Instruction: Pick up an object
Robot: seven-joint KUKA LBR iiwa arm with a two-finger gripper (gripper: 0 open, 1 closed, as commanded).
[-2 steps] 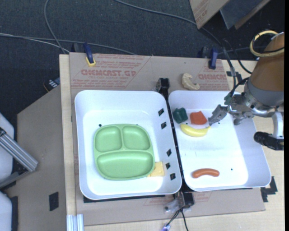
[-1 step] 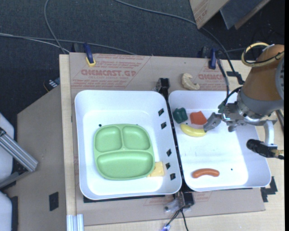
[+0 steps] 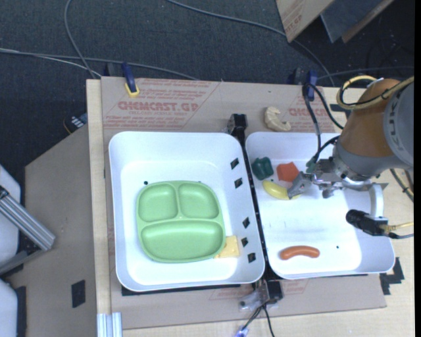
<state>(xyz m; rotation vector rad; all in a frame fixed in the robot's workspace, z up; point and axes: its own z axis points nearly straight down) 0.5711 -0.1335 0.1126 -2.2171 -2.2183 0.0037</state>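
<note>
Two shallow white bins are seen side by side on a brown board covering the desk (image 3: 164, 105), printed with faded red lettering along its far strip. The board is held at the far edge by two clamps with blue and yellow handles (image 3: 130, 82). A dark grey carpeted floor (image 3: 197, 39) surrounds the desk, and thin cables are trailed across it. A piece of cardboard (image 3: 309, 16) is seen at the top of the view, and a metal rail (image 3: 23, 217) at the left edge.

In the left bin (image 3: 125, 164) a green divided tray (image 3: 179, 220) is laid flat, with a pale yellow wedge (image 3: 229, 247) touching its near right corner. A beige curved object (image 3: 277, 118) rests on the board just beyond the right bin (image 3: 329, 263).

In the right bin a dark green piece (image 3: 263, 167), an orange-red block (image 3: 287, 172) and a yellow banana-shaped piece (image 3: 276, 191) are grouped near the far left corner. An orange sausage-shaped object (image 3: 300, 252) lies apart, near the front wall.

The grey arm with its orange band (image 3: 365, 131) is reached in from the right, and the gripper (image 3: 301, 185) is positioned just beside the yellow piece and the orange-red block. Whether the jaws are wide, narrow or holding anything cannot be told.
</note>
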